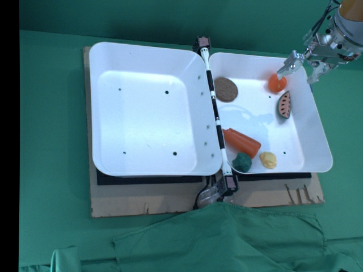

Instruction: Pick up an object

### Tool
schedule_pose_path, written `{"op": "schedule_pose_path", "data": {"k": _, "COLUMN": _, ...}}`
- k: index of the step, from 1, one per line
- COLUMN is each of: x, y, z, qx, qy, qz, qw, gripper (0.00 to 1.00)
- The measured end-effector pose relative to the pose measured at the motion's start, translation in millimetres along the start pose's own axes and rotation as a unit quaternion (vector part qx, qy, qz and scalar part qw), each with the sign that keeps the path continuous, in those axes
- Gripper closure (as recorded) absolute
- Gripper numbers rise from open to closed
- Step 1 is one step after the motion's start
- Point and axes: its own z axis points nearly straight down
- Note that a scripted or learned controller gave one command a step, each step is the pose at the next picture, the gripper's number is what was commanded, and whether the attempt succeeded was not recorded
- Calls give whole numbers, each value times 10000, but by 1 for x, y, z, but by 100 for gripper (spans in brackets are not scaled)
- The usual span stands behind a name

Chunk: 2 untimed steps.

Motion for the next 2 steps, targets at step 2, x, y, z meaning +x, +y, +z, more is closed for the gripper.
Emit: {"op": "schedule_pose_path", "data": {"k": 2, "x": -18, "y": 18, "z": 167, "qx": -13, "qy": -11, "qz": -12, "qw": 10000, "gripper": 0}}
